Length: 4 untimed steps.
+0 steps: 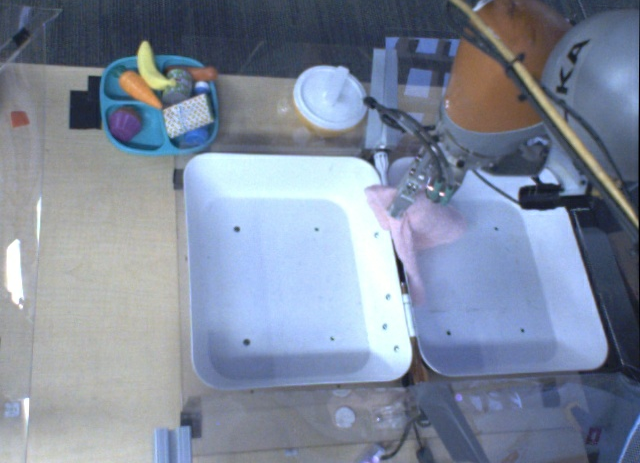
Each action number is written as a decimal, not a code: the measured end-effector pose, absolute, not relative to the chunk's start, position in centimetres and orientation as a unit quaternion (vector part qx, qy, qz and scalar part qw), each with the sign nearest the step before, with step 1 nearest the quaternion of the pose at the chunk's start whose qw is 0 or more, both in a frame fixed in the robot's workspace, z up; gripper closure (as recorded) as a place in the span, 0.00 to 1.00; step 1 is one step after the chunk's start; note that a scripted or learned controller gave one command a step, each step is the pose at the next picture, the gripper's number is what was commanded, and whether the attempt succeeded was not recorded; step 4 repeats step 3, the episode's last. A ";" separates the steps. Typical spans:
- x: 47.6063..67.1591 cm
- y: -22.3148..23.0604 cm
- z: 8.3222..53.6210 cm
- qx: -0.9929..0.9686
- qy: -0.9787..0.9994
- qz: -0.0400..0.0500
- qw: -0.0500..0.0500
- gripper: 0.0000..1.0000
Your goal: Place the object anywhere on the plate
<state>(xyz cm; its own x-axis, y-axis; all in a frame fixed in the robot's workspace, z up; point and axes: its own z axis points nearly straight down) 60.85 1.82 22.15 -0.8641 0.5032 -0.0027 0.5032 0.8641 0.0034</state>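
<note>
While the gripper (412,194) pinches a pink cloth (420,231), it hangs limp.
Right bin (520,351) holds its soft folds (far-left corner); left bin (290,271) smooth white.

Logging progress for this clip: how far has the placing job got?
Done: the pink cloth appears lifted, hanging below the gripper over the divide between the two bins. In hand: carrying it; the grasp itself is unclear. Left: setting it on the plate, presumably the blue divided one holding toy food.
</note>
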 end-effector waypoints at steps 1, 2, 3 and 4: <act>56.7 6.0 22.2 0.063 0.998 0.001 0.002 1.00; 53.7 10.1 22.4 0.000 1.000 0.001 0.001 1.00; 53.7 10.0 22.4 0.000 1.000 0.001 0.002 0.00; 53.7 10.0 22.4 0.000 1.000 0.001 0.002 0.00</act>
